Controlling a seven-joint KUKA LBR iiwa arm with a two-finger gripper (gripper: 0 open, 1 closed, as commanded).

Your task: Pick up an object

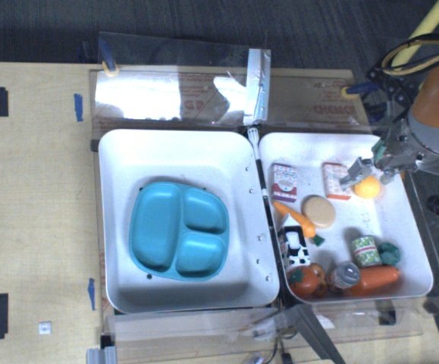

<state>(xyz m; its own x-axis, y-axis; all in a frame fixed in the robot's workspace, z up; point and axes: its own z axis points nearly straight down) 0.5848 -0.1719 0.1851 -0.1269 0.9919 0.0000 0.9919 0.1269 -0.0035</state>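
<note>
wooden bench, two white bins; gripper (365,174) low in the right bin (420,237).
approach step: fingers apart at nine o'clock of the yellow ball (368,189); next, straddle and close.

A divided plate (179,230) was set in the left bin (120,158); toy food (319,211) was scattered in the right bin (416,233).

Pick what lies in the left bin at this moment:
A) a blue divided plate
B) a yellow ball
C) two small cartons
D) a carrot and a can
A: the blue divided plate lies alone in the left bin, while the small items are in the right bin.
</note>
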